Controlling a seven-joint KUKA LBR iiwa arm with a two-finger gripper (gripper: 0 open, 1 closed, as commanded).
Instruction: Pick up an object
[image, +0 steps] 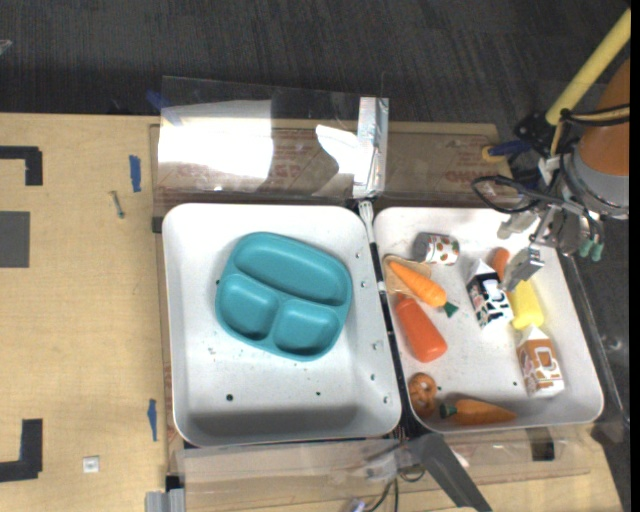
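Arm at right edge — fingers (532, 262) angled down-left.

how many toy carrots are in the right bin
2. One orange toy carrot with a green top lies near the right white bin's left wall, beside the divider. The other orange toy carrot lies along the front edge. Others may be hidden.

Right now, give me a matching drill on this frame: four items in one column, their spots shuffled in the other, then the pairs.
Items:
1. teal divided plate
2. yellow block
3. carrot with a green top
4. brown-and-white carton

Spots:
A. right bin, toward its near right corner
B. left bin, alone near the middle
C. right bin, left side, just above the orange bottle
D. right bin, right side, just below the pincer

Pairs: 1-B, 2-D, 3-C, 4-A
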